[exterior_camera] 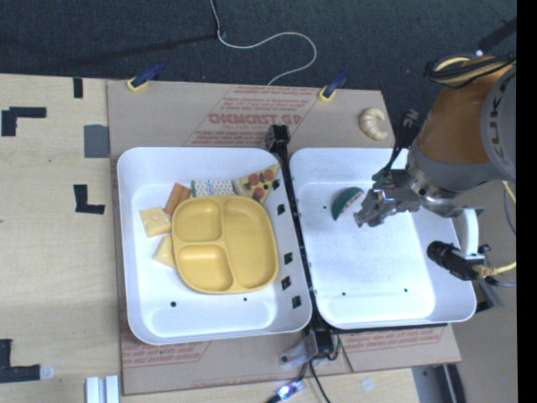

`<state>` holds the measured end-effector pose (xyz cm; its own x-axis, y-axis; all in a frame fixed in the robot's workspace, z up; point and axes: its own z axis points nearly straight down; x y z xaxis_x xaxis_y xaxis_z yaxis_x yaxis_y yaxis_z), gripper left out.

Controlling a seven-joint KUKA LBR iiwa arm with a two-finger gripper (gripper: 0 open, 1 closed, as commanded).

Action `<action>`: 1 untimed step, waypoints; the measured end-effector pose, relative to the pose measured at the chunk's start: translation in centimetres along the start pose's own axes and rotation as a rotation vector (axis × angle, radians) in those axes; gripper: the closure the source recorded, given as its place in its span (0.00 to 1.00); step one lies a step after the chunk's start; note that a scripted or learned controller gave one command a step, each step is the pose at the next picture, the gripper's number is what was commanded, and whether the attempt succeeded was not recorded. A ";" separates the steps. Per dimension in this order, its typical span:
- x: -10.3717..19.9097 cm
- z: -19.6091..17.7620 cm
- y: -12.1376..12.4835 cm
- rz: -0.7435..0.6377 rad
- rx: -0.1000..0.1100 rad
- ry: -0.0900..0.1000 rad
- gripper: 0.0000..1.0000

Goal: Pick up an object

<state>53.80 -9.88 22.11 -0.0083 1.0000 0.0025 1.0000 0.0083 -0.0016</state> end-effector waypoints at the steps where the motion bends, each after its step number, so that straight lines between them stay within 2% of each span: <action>1: 6.2 -0.7 1.5 0.000 -0.001 0.000 1.00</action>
<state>55.28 -3.68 22.86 -0.0087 1.0000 0.0026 1.0000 0.0087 -0.0009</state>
